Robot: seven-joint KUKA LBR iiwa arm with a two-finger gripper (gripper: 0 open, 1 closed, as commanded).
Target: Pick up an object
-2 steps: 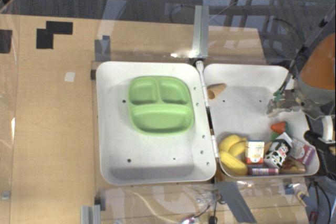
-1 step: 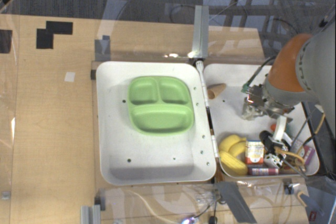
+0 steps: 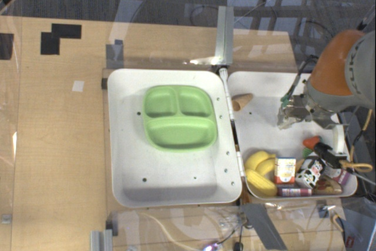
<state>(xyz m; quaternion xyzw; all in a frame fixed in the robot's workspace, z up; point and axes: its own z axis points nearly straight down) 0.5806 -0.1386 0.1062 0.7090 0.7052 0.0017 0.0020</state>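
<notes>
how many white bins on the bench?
2. The left bin holds a green divided plate; the right bin sits directly beside it, with the clutter at its near end.

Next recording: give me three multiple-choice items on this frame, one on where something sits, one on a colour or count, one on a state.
1. Where does the green divided plate lie?
A. In the left bin
B. In the right bin
C. On the bare bench

2. What colour is the banana in the right bin?
A. Red
B. Yellow
C. Blue

3. How do the plate's compartments look?
A. Filled with fruit
B. Covered by a lid
C. Nothing in them

Answers:
1. A, the plate rests in the middle of the left bin.
2. B, the banana at the right bin's near edge is yellow.
3. C, all three compartments show plain green surface.
</notes>
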